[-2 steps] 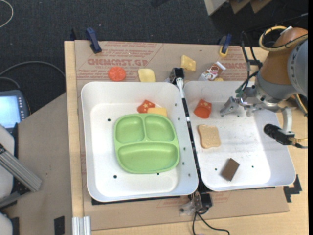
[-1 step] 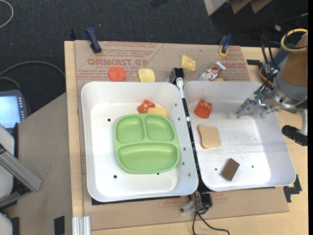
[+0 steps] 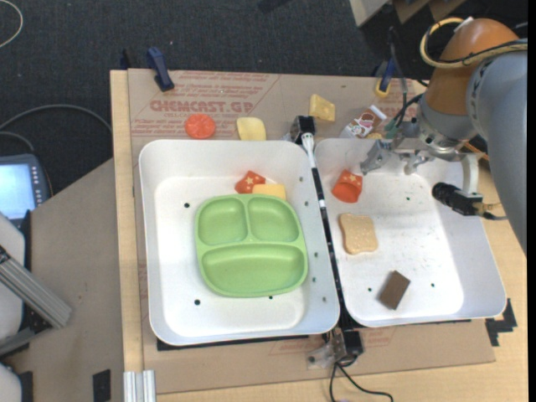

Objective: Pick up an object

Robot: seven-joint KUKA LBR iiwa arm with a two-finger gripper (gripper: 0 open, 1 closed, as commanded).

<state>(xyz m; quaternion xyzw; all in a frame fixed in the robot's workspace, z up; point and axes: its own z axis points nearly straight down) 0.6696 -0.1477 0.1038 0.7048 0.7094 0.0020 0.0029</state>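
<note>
A: Where is the arm in the camera view?

B: It reaches in from the right; the gripper [image 3: 374, 159] hangs over the upper left part of the right bin [image 3: 469, 266]; whether the jaws are spread or pressed together I cannot tell; nothing shows between them.

A: And the things that might be picked up?

B: A red cup [image 3: 347, 186] lies tilted in the right bin, just below and left of the gripper, near the wall shared with the left bin [image 3: 163, 249]; whether it touches the gripper I cannot tell; a slice of toast [image 3: 359, 234] lies flat below the cup, apart from it; a brown block [image 3: 394, 289] sits lower still, toward the front of that bin.

A: The left bin?

B: A green divided plate [image 3: 249, 246] fills its middle; a red and yellow piece [image 3: 259, 185] rests just above the plate's upper rim.

A: Anything outside the bins?

B: On the desk [image 3: 134, 141] behind them lie an orange disc [image 3: 200, 126], a pale yellow piece [image 3: 250, 129] beside it, and a yellow wedge [image 3: 322, 107] further right.
</note>
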